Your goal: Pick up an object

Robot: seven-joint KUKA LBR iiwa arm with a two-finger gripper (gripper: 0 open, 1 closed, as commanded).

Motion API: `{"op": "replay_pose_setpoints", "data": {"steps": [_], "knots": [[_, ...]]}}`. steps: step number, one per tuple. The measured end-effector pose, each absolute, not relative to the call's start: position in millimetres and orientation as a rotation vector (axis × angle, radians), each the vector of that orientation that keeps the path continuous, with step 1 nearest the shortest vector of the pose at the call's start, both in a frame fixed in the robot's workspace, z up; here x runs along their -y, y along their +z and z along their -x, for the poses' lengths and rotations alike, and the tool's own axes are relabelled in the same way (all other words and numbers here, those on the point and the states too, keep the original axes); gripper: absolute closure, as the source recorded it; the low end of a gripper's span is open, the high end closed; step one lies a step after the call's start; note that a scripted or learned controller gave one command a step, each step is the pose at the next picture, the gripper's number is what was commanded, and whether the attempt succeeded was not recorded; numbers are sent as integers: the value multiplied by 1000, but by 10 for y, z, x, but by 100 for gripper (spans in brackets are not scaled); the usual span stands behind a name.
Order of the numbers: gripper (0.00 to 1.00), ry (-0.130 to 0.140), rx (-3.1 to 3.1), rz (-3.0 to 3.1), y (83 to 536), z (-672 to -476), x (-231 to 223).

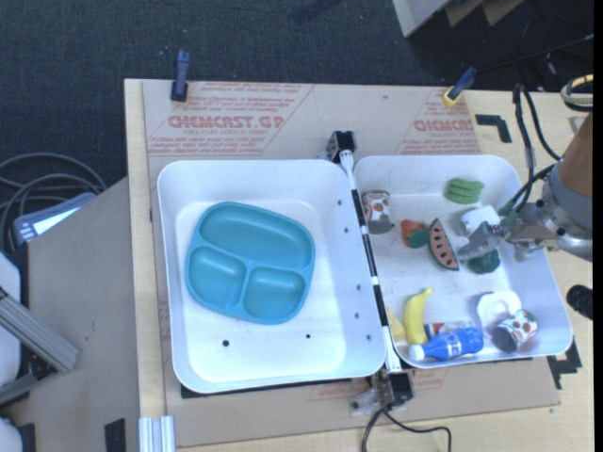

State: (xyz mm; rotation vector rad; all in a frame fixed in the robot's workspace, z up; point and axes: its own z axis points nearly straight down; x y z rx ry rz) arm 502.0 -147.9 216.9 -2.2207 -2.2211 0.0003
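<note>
Gripper (482, 236) at right of frame, low inside right bin (537, 295); cannot tell its state. Dark green toy (486, 263) lies directly below-left of the tip, touching or nearly so. Watermelon slice (444, 245) just left, long axis near vertical.

Overhead, slanted — both bins (170, 252)

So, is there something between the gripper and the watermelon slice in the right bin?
Nothing visible blocks it. The gripper sits low in the right bin, just right of the watermelon slice. A dark green object lies below the gripper, off that line.
</note>
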Motion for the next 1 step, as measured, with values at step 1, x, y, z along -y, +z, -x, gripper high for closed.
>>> {"op": "replay_pose_setpoints", "data": {"steps": [1], "knots": [[0,1,2221,2221,857,-5714,1850]]}}
